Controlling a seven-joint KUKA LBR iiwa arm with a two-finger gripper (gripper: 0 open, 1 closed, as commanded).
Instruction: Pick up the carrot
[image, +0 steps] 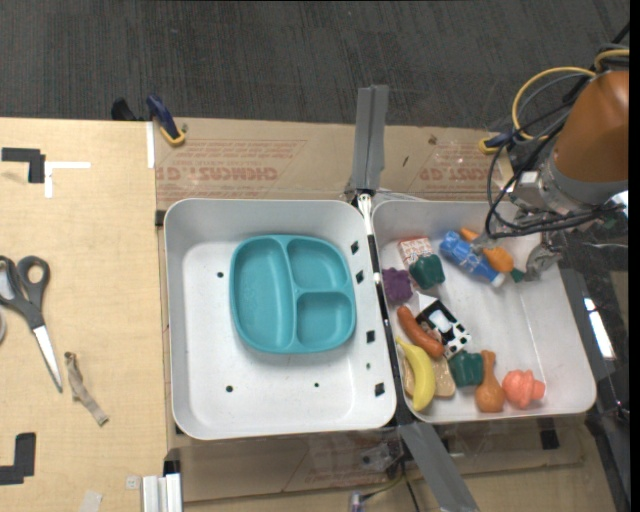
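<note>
The pincer (540, 258) hangs at the right side of the frame, over the top right corner of the right bin (560, 345), and it is too small and dark to tell how wide it is or whether it has anything. The carrot (420, 331) lies well apart from it, lower and to the left in that bin, slanted, with the purple toy (397, 286) above it, the banana (418, 374) below and a black and white toy (442, 325) touching its right side. To do this step well, I think the arm should come down right over the carrot's middle and close across its thin side, so it does not catch the banana or the black and white toy.
</note>
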